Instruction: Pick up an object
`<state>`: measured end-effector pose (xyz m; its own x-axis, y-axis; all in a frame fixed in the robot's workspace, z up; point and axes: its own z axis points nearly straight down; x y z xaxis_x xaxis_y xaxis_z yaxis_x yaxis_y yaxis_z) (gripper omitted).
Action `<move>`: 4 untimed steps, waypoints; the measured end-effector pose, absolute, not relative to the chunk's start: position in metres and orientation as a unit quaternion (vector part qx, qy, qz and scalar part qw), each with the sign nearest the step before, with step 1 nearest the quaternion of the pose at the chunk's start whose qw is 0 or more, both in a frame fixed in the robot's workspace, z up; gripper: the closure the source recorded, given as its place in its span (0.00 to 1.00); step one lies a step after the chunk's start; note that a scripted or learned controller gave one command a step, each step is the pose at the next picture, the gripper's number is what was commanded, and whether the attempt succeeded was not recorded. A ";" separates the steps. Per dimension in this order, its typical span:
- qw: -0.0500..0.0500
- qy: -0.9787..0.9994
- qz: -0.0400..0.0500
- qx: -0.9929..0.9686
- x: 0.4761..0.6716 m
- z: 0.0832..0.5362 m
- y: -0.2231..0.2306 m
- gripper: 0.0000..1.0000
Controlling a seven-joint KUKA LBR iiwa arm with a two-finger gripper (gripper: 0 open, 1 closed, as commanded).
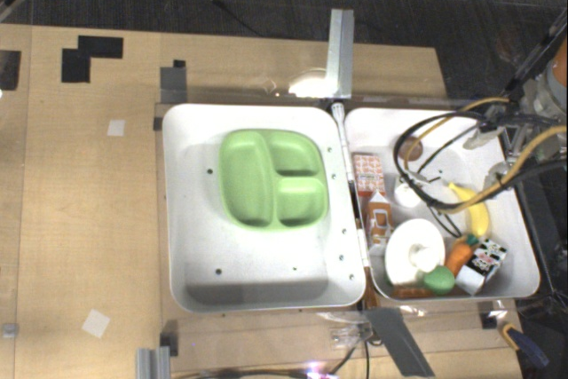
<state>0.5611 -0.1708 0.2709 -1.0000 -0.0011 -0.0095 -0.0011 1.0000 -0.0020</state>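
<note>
Green toy (437, 280) sits at the right bin's (524, 280) near wall, beside the banana (477, 210) and white roll (414, 249). Nothing looks lifted yet; the whole pick remains.

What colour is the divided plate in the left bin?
Light green; the divided plate shows clearly in the camera view.

A single fixed camera looks down from above the bench at a slight slant, far enough back to take in both white bins: the left bin (191, 217) and the right bin (524, 262). The arm's wrist (541, 98) enters at the right edge, the left bin lying well away from it.
</note>
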 end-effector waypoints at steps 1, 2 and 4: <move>-0.001 1.000 0.000 -0.016 0.519 0.133 -0.201 0.00; 0.010 0.998 -0.003 -0.060 0.527 0.091 -0.206 0.00; 0.017 0.998 -0.006 -0.064 0.533 0.106 -0.204 0.00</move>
<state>0.5326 -0.2044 0.1061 -0.9912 -0.1286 -0.0331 -0.1282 0.9917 -0.0132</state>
